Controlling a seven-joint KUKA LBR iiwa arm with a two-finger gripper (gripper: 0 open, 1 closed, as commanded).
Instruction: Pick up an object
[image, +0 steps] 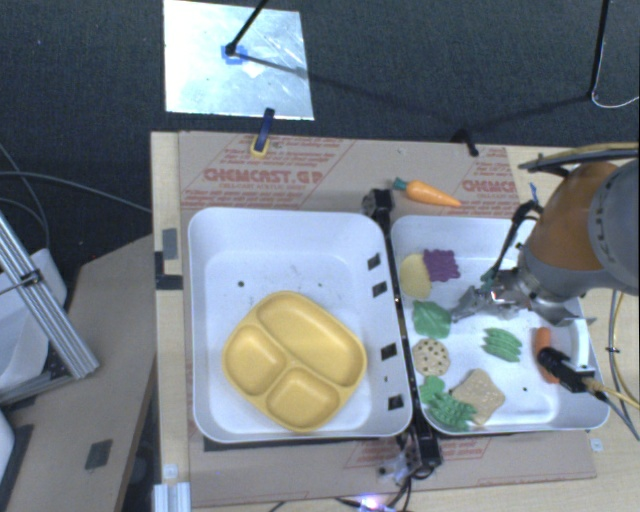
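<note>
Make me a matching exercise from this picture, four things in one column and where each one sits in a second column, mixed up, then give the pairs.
Things:
1. yellow tray
2. carrot
3. purple grapes
4. cracker

Places:
A. on the board behind the bins
B. near front edge of right bin
C. in the left bin
D. near back of right bin

Pairs: 1-C, 2-A, 3-D, 4-B

grey arm (610, 235), orange band (565, 215) above wrist, thin metal claw (468, 303).
</note>
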